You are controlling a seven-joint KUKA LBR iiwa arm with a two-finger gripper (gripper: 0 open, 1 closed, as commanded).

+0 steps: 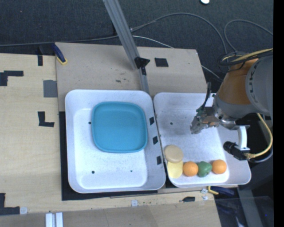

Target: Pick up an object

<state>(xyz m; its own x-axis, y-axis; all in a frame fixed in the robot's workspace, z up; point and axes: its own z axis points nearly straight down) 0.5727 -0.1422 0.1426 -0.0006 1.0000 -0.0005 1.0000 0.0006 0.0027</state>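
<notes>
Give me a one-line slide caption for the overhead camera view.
Gripper above the right bin, whose near edge holds small items including two orange balls; a blue plate fills the left bin.

- I see a pale wooden desk (26,146) spread across the left and lower part of my view, with a raised light-brown board (102,66) set on it.
- Black tape patches (162,62) dot the wood: a square near the board's top, L-shaped and strip pieces (43,119) toward the left.
- A dark mat (63,155) shows as a thin border at the desk's centre.
- A grey metal bar (126,37) slants down from the top edge.
- Beyond the desk I see dark carpet-like floor (186,31), with thin pale cables (177,17) looping across it.
- A bright spot of light (204,1) glares at the top edge.
- A yellow-and-blue clip (60,56) sits at the board's upper left corner.
</notes>
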